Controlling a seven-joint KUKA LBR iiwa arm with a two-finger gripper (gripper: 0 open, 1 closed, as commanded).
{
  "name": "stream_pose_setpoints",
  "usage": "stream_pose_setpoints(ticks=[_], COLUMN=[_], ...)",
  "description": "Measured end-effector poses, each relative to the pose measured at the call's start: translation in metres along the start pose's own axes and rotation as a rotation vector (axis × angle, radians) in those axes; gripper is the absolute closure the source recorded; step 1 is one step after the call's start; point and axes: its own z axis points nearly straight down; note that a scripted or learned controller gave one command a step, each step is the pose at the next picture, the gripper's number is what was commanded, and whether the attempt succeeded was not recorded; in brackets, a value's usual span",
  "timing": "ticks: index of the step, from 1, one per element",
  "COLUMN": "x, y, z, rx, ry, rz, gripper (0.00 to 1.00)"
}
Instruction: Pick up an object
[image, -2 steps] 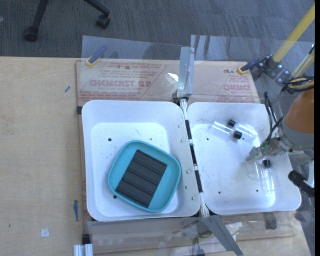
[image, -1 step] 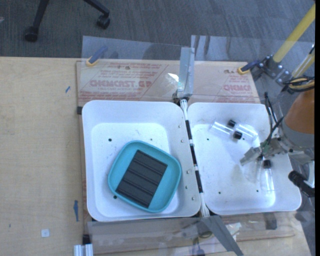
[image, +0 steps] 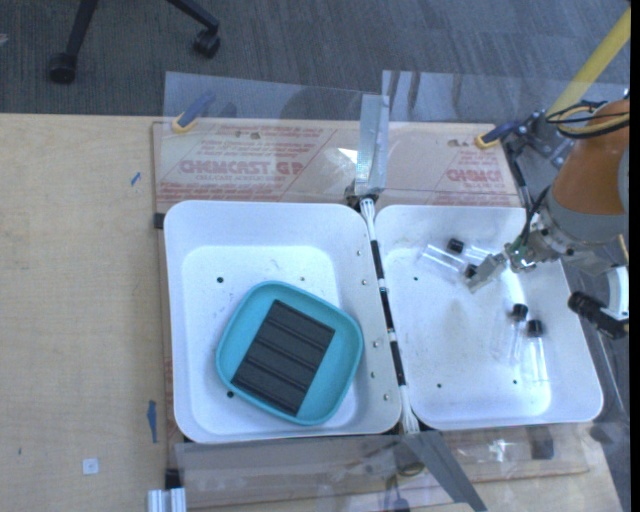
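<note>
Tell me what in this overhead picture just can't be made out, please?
- Gripper: small and blurred in the camera view, so whether it grips anything is unreadable.
- Clear pieces with black caps in the right bin: see-through against the white, outlines lost.
- Arm: cut off by the right edge.
- Floor of the teal tray: mostly covered by the dark ribbed block.
</note>
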Motion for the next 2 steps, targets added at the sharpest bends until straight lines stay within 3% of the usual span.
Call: stream_pose_setpoints(ticks=[1,2], x=[-0.005,0.015], y=[0.047,0.065], z=[0.010,-0.008], rx=[0.039,0.003], ry=[0.014,0.003], rz=[-0.072,-0.108], gripper=[0.00,0.00])
